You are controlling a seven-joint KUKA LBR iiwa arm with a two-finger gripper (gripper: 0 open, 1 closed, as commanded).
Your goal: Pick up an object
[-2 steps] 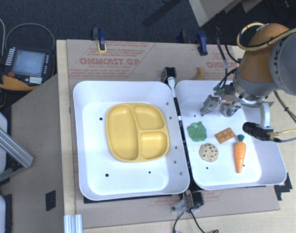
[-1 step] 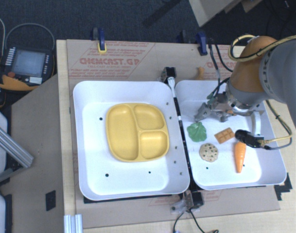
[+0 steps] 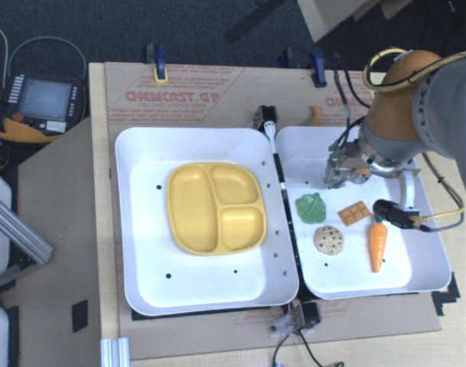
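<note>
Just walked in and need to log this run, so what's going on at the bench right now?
A grey robot arm reaches in from the right, its gripper low over the back of the right bin. In that bin lie a green leafy toy, a cracker, a cookie and a carrot, all resting on the bin floor. The left bin holds a yellow divided plate. Nothing looks picked up yet.

Dark carpet floor [image 3: 179, 14] around cardboard-topped bench [image 3: 102, 205]
</note>
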